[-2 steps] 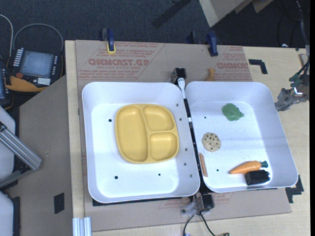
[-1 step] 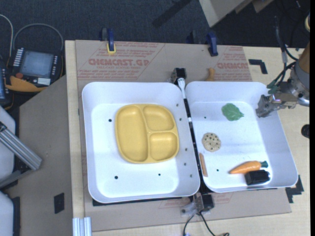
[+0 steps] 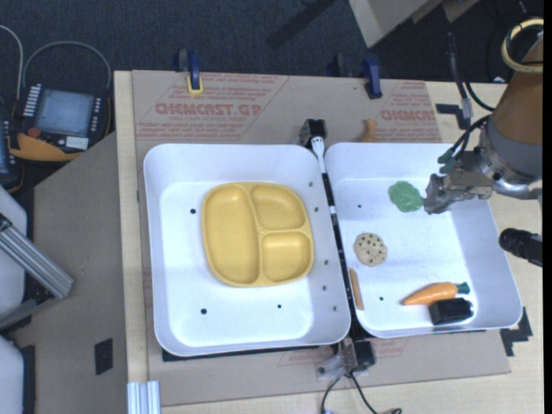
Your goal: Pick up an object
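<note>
The green leafy toy [image 3: 404, 197] lies in the right bin [image 3: 483, 257], just beside the gripper [image 3: 434, 198]; whether the gripper is wide or narrow, I cannot tell. The toy looks light, soft and crumpled, likely easiest pinched across its bunched middle. Count: one green toy, one cookie [image 3: 370, 248], one carrot [image 3: 433, 293], one black block [image 3: 451, 311], one yellow divided plate [image 3: 256, 232], two bins.

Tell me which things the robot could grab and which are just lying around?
For the job: gripper; green lump right beside it; cookie; carrot; black block. All four lie in the right bin.

Just lying about: yellow divided plate in the left bin; handheld screen off the bench; blue clamps at the back edge.
</note>
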Robot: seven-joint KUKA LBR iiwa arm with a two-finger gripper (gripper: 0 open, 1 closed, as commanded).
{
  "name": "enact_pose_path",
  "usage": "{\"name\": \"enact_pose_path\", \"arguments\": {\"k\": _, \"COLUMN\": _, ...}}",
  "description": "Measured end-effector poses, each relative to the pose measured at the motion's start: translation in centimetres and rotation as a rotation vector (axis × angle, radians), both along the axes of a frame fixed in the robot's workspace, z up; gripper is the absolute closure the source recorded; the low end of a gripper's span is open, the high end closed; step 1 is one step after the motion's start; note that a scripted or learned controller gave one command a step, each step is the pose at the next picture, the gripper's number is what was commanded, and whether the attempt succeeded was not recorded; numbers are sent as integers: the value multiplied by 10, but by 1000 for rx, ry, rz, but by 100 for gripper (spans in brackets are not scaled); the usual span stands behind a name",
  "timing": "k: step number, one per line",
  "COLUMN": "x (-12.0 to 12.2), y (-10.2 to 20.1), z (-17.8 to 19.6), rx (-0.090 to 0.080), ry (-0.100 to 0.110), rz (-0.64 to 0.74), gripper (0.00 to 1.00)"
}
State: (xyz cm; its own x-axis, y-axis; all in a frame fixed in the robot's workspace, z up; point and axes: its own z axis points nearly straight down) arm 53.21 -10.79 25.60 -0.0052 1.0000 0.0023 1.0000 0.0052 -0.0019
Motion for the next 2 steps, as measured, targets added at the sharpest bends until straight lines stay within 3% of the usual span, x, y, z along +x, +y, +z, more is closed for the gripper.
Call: {"name": "enact_pose_path", "arguments": {"k": 2, "x": -11, "y": 102, "z": -12, "rx": -1, "ry": 1, "rz": -1, "gripper": 100}}
